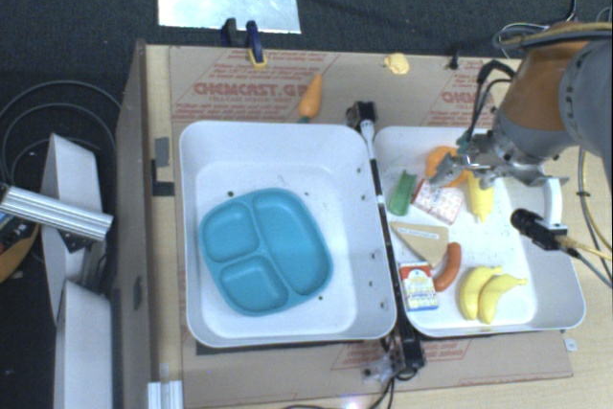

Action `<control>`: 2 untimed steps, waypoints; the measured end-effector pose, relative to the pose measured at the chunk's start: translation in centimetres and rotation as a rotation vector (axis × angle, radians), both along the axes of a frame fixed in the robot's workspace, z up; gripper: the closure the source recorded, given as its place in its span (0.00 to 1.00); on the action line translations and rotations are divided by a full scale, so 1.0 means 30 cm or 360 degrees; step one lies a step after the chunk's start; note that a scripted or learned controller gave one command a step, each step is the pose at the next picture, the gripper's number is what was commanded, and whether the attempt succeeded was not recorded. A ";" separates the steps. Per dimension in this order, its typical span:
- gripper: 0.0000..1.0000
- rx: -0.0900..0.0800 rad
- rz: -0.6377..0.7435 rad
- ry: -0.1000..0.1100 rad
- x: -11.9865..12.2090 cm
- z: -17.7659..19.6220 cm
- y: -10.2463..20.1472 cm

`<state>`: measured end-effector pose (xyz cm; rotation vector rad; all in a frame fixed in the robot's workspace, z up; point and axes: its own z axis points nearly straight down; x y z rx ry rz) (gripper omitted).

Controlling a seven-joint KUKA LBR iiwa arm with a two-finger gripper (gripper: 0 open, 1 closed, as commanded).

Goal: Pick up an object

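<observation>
End effector [458, 170] above right bin [556, 302]

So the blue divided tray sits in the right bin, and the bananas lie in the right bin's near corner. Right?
Not quite. The camera view shows the blue divided tray in the left bin, not the right one. The bananas do lie in the near corner of the right bin, as you said.

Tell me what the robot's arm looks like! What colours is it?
The arm is fat, round and grey, with an orange band above the wrist. Thin black cables loop along it. At its end sits a small metal gripper of silvery and dark parts.
</observation>
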<state>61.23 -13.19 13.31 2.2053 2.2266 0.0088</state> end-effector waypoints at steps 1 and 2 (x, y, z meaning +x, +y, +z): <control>0.00 0.0003 -0.0002 0.0004 0.199 -0.166 0.068; 1.00 0.0000 -0.0004 0.0006 0.192 -0.124 0.060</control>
